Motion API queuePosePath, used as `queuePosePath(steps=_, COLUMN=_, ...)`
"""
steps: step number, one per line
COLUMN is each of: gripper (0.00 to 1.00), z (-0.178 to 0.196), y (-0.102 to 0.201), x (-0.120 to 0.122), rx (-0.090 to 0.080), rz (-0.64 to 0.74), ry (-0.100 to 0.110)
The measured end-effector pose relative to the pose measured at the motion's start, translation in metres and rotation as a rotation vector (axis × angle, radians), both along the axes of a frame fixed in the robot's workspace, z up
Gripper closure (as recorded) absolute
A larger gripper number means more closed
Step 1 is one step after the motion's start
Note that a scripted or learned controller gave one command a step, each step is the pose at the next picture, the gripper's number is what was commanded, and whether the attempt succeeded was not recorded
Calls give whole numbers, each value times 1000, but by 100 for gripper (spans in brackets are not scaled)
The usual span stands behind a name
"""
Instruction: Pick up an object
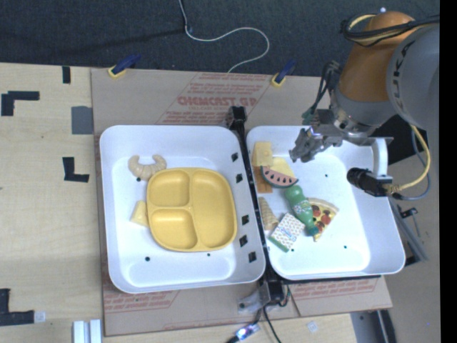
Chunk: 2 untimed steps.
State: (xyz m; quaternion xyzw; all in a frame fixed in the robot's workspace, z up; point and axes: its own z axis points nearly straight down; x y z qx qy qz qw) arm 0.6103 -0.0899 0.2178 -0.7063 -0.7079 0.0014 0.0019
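Overhead, we found the gripper [305, 148] poised in the frame's upper right above the right bin [357, 256]; its grip state could not be determined. We judged it should descend squarely on the watermelon slice [279, 176], clear of neighbouring toys.

Two bins sit side by side on the surface [50, 191]. The left bin [118, 263] holds a divided plate [191, 209] at its centre, with a croissant toy [146, 166] at the plate's 10 o'clock and a wedge piece [139, 212] touching its 9 o'clock edge. In the right bin [371, 252], a cluster lies along the 9 o'clock side: a watermelon slice [278, 176] toward 12, a pizza slice [321, 215] and a small packet [287, 231] toward 6. The end effector [305, 148] hangs over that bin's 11 o'clock area, just beside the watermelon slice.
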Motion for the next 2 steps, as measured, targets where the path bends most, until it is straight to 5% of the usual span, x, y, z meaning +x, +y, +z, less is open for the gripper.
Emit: queuePosePath(steps=2, gripper=100, z=-7, y=85, x=-77, rx=0, rz=2, ry=1)
